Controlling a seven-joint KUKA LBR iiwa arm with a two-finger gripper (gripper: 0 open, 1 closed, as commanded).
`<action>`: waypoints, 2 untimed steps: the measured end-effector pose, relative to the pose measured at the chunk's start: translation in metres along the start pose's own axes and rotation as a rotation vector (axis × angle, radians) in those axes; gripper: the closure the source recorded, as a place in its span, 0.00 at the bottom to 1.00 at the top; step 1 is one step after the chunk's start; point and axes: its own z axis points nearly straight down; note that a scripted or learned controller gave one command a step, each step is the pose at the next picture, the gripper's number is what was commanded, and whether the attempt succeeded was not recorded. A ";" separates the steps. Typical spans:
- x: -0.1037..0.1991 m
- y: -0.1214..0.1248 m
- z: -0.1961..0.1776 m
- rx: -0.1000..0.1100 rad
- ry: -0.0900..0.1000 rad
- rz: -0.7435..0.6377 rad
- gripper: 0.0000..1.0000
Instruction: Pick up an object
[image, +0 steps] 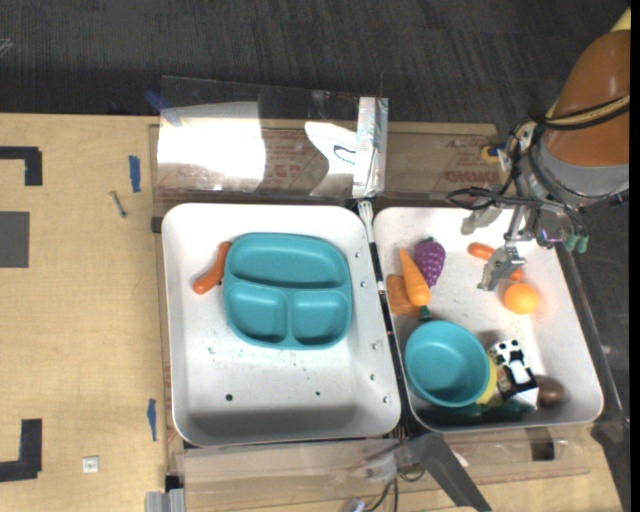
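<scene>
My gripper (498, 270) hangs over the back of the right bin (585, 345), under the grey and orange arm (590, 120). An orange ball (521, 298) lies just to its right and a little nearer the front. Just to its left lies a small orange piece (481, 251). Nothing shows in the gripper's grasp. Further left are purple grapes (430, 260), a carrot (413, 277) and another orange piece (398, 296). At the front stand a teal bowl (447, 362) and a black-and-white toy (514, 366), with a brown item (549, 395) beside the toy.
The left bin (190, 380) holds a teal divided plate (288, 288) with an orange sausage-shaped toy (211, 270) at its left edge. A raised rim (378, 300) separates the two bins. Clear plastic sheeting (270, 140) stands behind the left bin.
</scene>
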 end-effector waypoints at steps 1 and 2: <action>0.003 -0.051 0.140 0.002 -0.007 -0.134 0.00; -0.001 -0.049 0.127 0.004 -0.019 -0.137 1.00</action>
